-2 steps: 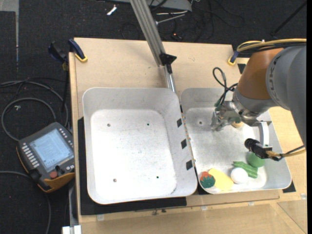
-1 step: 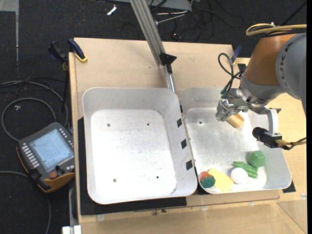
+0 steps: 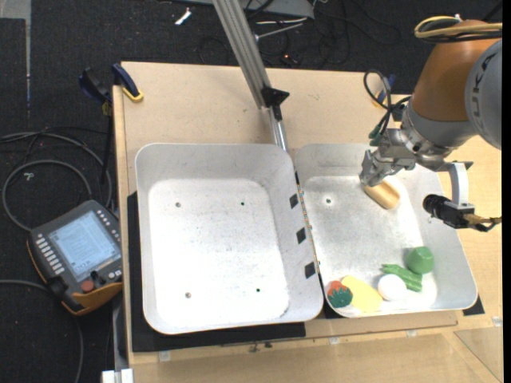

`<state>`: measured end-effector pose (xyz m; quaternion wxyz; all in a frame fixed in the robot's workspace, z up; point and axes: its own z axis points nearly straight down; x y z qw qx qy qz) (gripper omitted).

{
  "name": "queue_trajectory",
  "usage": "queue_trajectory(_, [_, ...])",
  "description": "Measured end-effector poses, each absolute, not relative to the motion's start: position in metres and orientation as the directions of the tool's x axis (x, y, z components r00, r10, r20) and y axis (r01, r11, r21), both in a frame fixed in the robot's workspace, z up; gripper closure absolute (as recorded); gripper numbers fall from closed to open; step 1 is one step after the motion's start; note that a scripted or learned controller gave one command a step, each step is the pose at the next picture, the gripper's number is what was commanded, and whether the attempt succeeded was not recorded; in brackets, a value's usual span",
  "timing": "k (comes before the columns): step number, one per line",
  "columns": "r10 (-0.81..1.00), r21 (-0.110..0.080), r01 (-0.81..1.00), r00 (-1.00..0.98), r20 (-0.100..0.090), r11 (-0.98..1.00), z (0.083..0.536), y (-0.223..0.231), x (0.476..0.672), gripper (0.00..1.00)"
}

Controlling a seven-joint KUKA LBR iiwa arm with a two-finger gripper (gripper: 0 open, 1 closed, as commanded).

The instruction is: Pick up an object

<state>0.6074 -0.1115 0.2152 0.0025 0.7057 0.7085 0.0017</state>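
The pincer (image 3: 377, 174) hung low over the upper part of the right bin (image 3: 447, 250), and whether its fingers were apart or together could not be told from this slanted view. A tan block (image 3: 384, 193) lay tilted on the bin floor just below and right of the pincer, seemingly touching its tip, though not visibly between the fingers. The grey arm (image 3: 435, 138) with its orange band (image 3: 451, 74) reached in from the right. Well apart from the pincer, along the bin's lower edge, sat a cluster of 4 small things: a green toy (image 3: 413, 265), a white egg-shaped piece (image 3: 391, 287), a yellow piece (image 3: 365, 295) and a red-and-green piece (image 3: 339, 293). The left bin (image 3: 152, 214) lay beside it on the tan surface (image 3: 200, 106). A handheld control pendant (image 3: 76, 250) rested on the floor at left.
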Motion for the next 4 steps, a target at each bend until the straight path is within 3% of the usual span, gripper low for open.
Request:
queue_trajectory(1, [1.0, 0.005, 1.0, -0.003, -0.001, 0.003, 0.243, -0.111, 0.609, 1.0])
queue_trajectory(3, [1.0, -0.002, 1.0, -0.008, 0.002, 0.008, 0.227, 0.001, 0.591, 1.0])
queue_trajectory(4, [1.0, 0.002, 1.0, -0.01, 0.002, 0.01, 0.233, 0.062, 0.601, 1.0])
